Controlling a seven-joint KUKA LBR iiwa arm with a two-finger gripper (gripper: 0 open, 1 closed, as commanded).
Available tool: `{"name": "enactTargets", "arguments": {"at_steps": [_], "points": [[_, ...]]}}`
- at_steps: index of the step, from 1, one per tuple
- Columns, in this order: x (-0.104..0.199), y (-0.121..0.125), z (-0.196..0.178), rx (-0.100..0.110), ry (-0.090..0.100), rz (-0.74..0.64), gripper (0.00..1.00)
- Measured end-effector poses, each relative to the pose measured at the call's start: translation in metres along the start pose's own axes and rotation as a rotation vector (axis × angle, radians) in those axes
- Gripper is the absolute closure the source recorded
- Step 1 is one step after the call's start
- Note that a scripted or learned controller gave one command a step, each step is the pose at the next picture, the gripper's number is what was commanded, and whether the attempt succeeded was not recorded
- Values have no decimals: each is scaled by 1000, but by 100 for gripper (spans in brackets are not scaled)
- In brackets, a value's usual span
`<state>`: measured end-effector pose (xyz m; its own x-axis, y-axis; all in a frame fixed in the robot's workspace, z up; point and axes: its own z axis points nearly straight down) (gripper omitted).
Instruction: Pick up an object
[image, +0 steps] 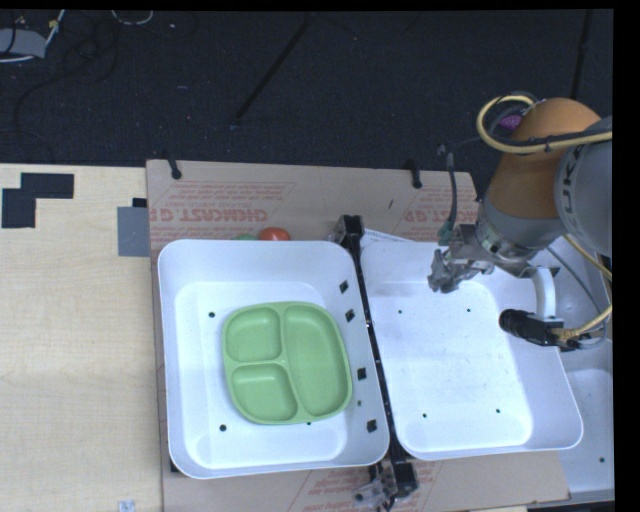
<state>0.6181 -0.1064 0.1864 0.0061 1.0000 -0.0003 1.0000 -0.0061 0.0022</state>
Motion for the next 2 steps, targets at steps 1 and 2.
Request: {"name": "enactTargets", "arguments": {"at_steps": [1, 2], "points": [[-1, 1, -34, 1, 0, -3, 100], [51, -16, -25, 8, 3, -10, 100]]}}
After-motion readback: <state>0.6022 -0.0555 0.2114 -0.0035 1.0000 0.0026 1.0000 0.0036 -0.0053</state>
